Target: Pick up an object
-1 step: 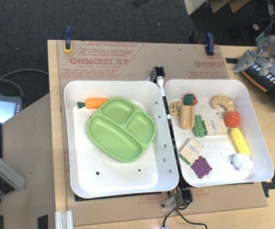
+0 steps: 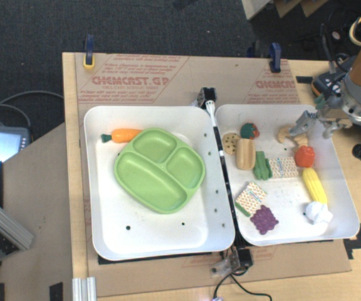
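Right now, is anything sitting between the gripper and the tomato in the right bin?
Nothing visible does. The gripper hangs over the right bin's far side, and the tomato lies just in front of it in this slanted view, with bare bin floor between. The corn lies beyond the tomato, nearer the camera.

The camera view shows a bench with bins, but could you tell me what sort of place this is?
Probably a robotics lab set up for grasping trials, not a kitchen. Two white bins sit on a clamped board, the right one holding toy food such as a corn cob and grapes, while a robot arm reaches in above them.
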Robot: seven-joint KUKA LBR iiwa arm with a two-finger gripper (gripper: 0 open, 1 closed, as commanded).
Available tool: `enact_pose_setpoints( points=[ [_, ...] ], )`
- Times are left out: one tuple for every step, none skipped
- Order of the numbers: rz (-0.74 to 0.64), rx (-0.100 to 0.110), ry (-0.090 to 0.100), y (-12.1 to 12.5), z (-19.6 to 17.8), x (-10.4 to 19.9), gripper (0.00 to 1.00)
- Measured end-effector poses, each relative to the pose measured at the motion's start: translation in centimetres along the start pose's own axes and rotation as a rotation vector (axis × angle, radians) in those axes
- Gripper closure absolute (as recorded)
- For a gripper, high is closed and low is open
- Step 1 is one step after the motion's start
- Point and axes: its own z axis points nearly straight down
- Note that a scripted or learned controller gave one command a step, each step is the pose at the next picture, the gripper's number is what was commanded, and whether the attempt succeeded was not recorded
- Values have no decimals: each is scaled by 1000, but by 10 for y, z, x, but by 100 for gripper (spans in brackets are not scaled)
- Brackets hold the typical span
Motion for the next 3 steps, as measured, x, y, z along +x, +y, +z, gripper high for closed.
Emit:
enact_pose_setpoints(
  points=[
    [-2,-19,7,-45,76,0,0],
    [-8,4,15,45,75,4,0],
    [-7,-3,11,44,64,4,100]
  ],
)
